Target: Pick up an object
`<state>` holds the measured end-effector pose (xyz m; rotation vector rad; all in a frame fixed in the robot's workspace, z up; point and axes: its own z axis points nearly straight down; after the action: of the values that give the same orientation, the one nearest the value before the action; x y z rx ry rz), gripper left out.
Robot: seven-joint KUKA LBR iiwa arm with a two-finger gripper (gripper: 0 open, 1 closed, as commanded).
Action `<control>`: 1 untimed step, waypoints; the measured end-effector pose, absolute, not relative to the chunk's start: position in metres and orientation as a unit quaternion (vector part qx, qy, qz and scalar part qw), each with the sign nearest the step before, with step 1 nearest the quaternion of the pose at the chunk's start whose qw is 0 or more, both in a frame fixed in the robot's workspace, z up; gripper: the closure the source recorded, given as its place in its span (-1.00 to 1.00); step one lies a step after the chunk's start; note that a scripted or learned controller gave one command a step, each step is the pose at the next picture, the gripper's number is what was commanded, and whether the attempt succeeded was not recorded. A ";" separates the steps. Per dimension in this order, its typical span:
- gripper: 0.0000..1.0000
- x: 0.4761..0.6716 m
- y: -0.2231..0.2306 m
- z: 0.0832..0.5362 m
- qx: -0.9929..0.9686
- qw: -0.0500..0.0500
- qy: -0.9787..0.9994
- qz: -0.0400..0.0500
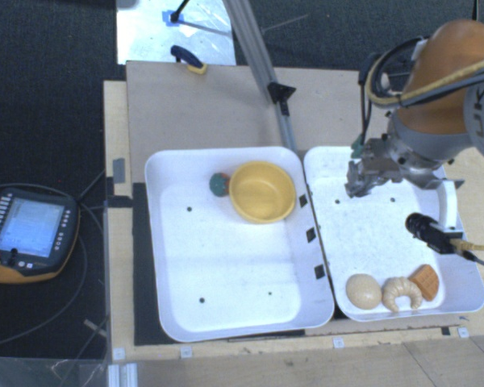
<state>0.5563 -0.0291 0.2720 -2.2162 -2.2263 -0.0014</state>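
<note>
The right shallow white plastic bin (339,216) has the arm's hand (360,182) over its far left part; I cannot tell its opening. The nearest candidates, a pale round bun (363,291), a cream croissant (402,293) and an orange-brown wedge (425,280), lie in a row toward the bin's near edge, well apart from the hand.

Yellow bowl (262,192), teal ball (219,185), white bins (177,297) — cream bun (364,291), pale croissant (402,293), orange-brown wedge (425,281)
</note>
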 end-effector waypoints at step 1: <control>1.00 0.570 0.010 0.261 -0.706 0.000 -0.708 0.000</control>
<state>0.5697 0.0095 0.2606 -2.2171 -2.2254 -0.0006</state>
